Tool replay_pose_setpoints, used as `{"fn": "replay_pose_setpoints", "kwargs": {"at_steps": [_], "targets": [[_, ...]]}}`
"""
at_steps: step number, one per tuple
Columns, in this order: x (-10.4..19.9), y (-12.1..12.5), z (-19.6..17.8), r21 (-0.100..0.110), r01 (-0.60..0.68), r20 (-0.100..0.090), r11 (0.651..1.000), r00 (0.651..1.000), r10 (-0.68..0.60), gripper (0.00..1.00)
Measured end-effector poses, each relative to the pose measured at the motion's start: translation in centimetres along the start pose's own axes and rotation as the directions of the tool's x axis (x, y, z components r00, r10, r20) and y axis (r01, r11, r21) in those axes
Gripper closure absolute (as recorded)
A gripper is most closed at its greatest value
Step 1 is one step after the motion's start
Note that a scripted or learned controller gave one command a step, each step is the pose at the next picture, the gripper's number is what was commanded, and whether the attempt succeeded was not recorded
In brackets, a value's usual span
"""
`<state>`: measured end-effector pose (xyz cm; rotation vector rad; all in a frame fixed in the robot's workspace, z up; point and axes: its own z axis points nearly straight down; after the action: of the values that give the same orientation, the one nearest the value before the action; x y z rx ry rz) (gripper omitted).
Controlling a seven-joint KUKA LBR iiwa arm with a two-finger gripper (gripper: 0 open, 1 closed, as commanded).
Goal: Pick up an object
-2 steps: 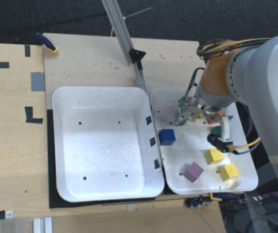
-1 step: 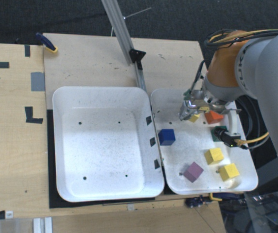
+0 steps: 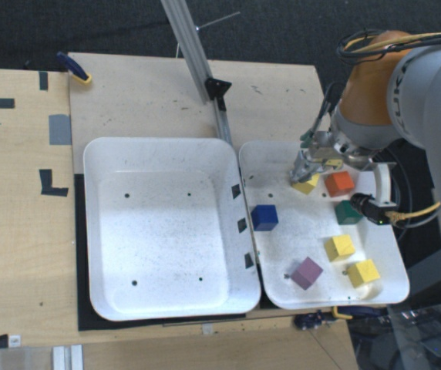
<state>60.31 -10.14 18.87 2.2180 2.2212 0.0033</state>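
Observation:
My gripper (image 3: pixel 305 173) is down in the far part of the right bin (image 3: pixel 282 156), reaching in from the right under the orange-banded wrist. Its tip sits right over a small yellow block (image 3: pixel 307 184), which peeks out just below it. I cannot see whether the block is held. An orange cube (image 3: pixel 339 183) lies just to the right of the gripper, and a green cube (image 3: pixel 348 212) lies below that. A blue cube (image 3: pixel 264 217) rests near the bin's left wall.
Two more yellow cubes (image 3: pixel 341 247) (image 3: pixel 363 272) and a purple cube (image 3: pixel 307 273) lie in the near part of the right bin. The left bin (image 3: pixel 97 160) stands beside it. A slanted metal bar (image 3: pixel 193 45) crosses above the bins.

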Motion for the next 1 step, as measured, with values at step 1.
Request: {"fn": "replay_pose_setpoints", "kwargs": {"at_steps": [1], "targets": [[0.02,0.14,-5.32,-0.002,0.0,0.001,1.0,1.0,0.0,1.0]]}}
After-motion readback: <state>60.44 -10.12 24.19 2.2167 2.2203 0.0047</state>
